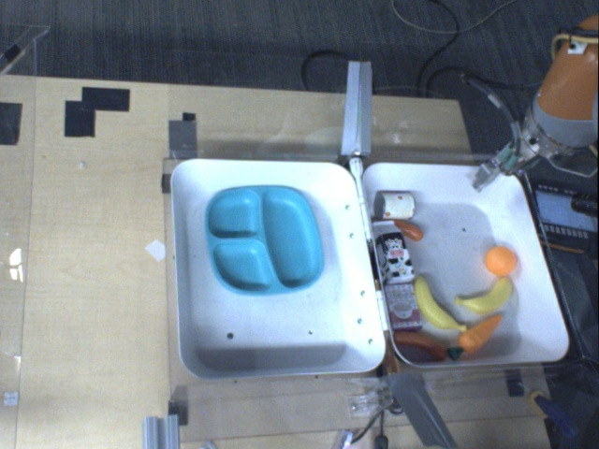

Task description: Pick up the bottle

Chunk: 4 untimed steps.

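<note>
White bins, two, side by side. Left bin (187,279): blue divided tray (265,237). Right bin (538,251): bottle (398,267) lying along the 9 o'clock wall; can (394,204) at 11; two bananas (436,307) (487,297), orange (502,261) and carrot (479,333) towards 5. Gripper (493,168) above the bin's 1 o'clock corner, well apart from the bottle, nothing between its fingers; their spread cannot be told.
</note>
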Tool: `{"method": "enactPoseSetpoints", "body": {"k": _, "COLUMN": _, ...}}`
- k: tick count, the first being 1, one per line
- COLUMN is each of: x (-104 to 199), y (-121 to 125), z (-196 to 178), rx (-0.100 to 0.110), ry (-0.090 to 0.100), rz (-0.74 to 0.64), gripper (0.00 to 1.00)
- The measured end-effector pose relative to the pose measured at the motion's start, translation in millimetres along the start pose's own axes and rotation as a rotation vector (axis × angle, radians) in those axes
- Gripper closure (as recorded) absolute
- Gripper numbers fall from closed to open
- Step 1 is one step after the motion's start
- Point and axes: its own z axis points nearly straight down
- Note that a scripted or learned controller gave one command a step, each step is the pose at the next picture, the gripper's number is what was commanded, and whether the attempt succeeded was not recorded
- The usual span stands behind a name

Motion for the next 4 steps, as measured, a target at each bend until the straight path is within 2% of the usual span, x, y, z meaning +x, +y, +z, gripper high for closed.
{"method": "enactPoseSetpoints", "body": {"k": 1, "x": -0.9, "y": 3.0, "z": -14.0, "rx": -0.008, "ry": -0.007, "rz": -0.003, "gripper": 1.0}}
{"method": "enactPoseSetpoints", "body": {"k": 2, "x": 60.0, "y": 31.7, "z": -27.3, "rx": 0.007, "ry": 0.009, "rz": 0.008, "gripper": 1.0}}
{"method": "enactPoseSetpoints", "body": {"k": 3, "x": 0.4, "y": -3.1, "z": -5.0, "rx": 0.007, "ry": 0.006, "rz": -0.006, "gripper": 1.0}}
{"method": "enactPoseSetpoints", "body": {"k": 4, "x": 40.1, "y": -17.7, "z": -72.0, "rx": 0.005, "ry": 0.007, "rz": -0.22, "gripper": 1.0}}
